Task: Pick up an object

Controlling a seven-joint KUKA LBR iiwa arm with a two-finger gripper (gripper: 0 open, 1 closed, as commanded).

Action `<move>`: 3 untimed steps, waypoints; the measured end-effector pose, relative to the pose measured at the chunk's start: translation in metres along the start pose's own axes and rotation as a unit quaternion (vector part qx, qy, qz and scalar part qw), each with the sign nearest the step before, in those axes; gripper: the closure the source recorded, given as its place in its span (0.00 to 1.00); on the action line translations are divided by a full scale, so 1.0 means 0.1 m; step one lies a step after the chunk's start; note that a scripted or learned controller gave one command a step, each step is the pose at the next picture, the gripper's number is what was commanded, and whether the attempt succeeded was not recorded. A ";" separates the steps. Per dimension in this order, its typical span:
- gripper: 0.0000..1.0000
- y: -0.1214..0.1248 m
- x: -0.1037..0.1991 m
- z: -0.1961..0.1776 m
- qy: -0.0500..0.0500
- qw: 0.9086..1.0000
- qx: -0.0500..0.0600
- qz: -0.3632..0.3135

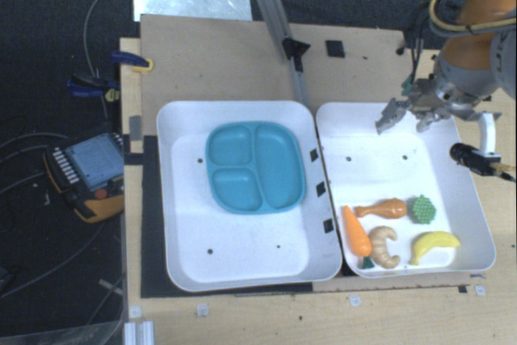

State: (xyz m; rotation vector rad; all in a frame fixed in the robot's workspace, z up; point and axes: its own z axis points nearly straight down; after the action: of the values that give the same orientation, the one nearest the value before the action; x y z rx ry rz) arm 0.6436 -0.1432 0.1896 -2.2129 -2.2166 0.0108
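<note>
Hovering over the far part of the right bin (452, 166), near its back rim: gripper (408, 117), fingers spread apart, nothing between them. Reaching in from the right side on the grey arm (477, 52) with the orange band.

Lying in a cluster at the near end of the same bin, well apart from the gripper: orange carrot (356, 232) along the left wall; drumstick (383, 210) just beyond it; green broccoli (422, 209) beside the drumstick's right end; tan croissant-like piece (385, 246) just right of the carrot; yellow banana (433, 244) nearest the right wall. All resting on the bin floor, none lifted.

Sitting in the left bin (186, 254): blue divided plate (256, 166), compartments bare.

Judging progress: early, nothing grasped yet. Remaining, by estimate: choosing one toy, travelling toward the near end of the bin, descending over it, closing, lifting clear. Banana and broccoli looking the least crowded; carrot and croissant-like piece lying close together, risking a double contact or a nudge against the wall.
</note>
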 end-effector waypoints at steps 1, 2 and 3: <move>0.00 0.03 0.01 -0.09 -0.001 1.000 -0.007 -0.001; 0.00 0.08 0.05 0.34 -0.001 1.000 -0.006 -0.003; 0.00 0.14 0.04 0.94 -0.001 1.000 -0.006 -0.003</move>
State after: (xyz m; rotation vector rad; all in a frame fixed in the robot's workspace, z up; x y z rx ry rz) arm 0.6565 -0.1392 0.0951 -2.2131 -2.2300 0.0012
